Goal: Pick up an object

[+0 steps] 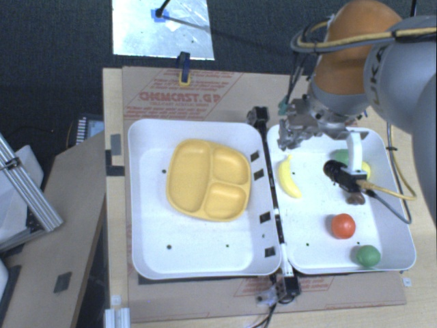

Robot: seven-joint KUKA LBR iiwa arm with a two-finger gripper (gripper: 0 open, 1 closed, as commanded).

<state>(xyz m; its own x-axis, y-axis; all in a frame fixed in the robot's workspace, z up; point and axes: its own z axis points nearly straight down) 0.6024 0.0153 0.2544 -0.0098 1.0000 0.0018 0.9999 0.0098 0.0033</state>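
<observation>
jaws (295,137) hang over far-left corner of right bin (403,241), state cannot be told; banana (289,180) lies just near of them, red ball (343,225) and green ball (368,255) nearer; yellow tray (207,179) in left bin (147,251).

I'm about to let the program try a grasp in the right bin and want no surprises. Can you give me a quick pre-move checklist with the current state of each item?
1. Pincer over the right bin: ok, at its upper left corner.
2. Nearest target, the banana, clear of other items: ok.
3. Pincer already holding something: cannot tell.
4. Red ball and green ball lying apart from each other: ok.
5. Cable clear of the bin: not ok, it trails across the right side.
6. Yellow divided plate out of the way in the left bin: ok.
</observation>
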